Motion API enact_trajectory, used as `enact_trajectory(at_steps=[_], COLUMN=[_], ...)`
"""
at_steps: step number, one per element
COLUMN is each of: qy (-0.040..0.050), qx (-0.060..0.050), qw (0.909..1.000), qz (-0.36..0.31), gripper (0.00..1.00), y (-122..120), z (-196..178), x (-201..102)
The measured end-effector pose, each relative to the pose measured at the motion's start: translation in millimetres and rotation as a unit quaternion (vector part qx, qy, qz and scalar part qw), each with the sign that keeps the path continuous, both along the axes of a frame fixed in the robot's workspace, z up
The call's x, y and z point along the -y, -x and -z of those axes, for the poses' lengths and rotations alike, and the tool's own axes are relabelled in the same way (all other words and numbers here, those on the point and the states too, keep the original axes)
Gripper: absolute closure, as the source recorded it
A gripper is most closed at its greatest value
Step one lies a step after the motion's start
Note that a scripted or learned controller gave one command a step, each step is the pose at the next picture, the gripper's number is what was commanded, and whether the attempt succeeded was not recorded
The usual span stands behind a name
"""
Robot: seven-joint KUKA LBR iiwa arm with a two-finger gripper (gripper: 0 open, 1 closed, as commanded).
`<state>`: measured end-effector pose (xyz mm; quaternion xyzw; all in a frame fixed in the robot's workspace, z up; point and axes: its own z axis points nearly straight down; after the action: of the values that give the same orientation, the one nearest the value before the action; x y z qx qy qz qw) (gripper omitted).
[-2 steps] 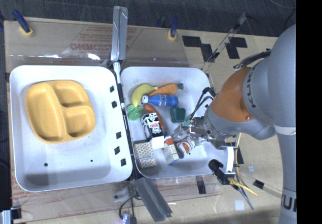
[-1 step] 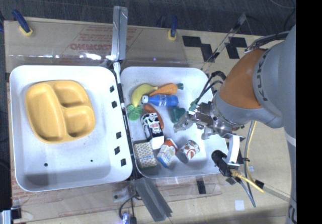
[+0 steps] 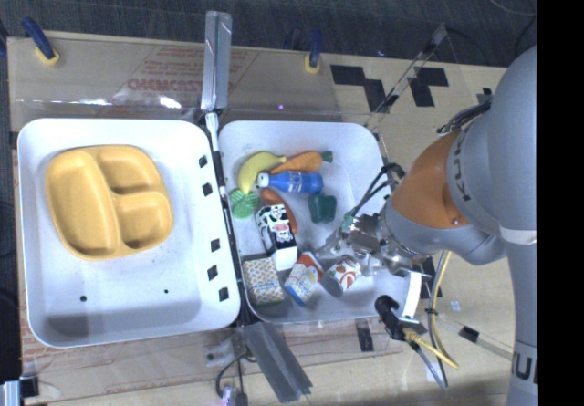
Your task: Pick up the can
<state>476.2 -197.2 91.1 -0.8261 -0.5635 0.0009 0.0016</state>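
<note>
- the grey arm with the orange band (image 3: pixel 474 190) comes in from the right edge of the frame and bends down over the lower right corner of the right white bin (image 3: pixel 365 144)
- its two-finger gripper (image 3: pixel 358 254) sits low in that corner, right of centre in the frame; whether the jaws are wide or narrow i cannot tell, as the wrist hardware hides them
- the small red and white can (image 3: pixel 341 275) lies on its side in the lower right part of the right bin, just beside and below the gripper; whether anything touches it i cannot tell
- left of the can, touching or nearly so, a small blue and white carton (image 3: pixel 302 284) lies tilted, and further left a patterned yellowish box (image 3: pixel 262 280) rests against the bin's lower left wall
- above those, a black and white cow-print carton (image 3: pixel 277 229) stands near the bin's middle
- in the upper part of the bin lie a yellow banana (image 3: pixel 256 167), an orange carrot (image 3: pixel 301 161), a blue plastic bottle (image 3: pixel 294 182), a green ribbed piece (image 3: pixel 244 204) and a dark teal cup (image 3: pixel 322 207)
- the left white bin (image 3: pixel 55 304) fills the left half of the frame and holds a yellow divided tray (image 3: pixel 108 199) in its upper part, well apart from the can
</note>
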Motion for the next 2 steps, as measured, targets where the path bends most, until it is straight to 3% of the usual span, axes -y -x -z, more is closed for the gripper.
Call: enact_trajectory(at_steps=[1,2], qy=[-0.0009,0.0], qx=[-0.001,0.0], qw=[1.0,1.0], qz=[-0.002,0.006], gripper=[1.0,1.0], y=[0,-71], z=[-10,-97], x=[-1,-15])
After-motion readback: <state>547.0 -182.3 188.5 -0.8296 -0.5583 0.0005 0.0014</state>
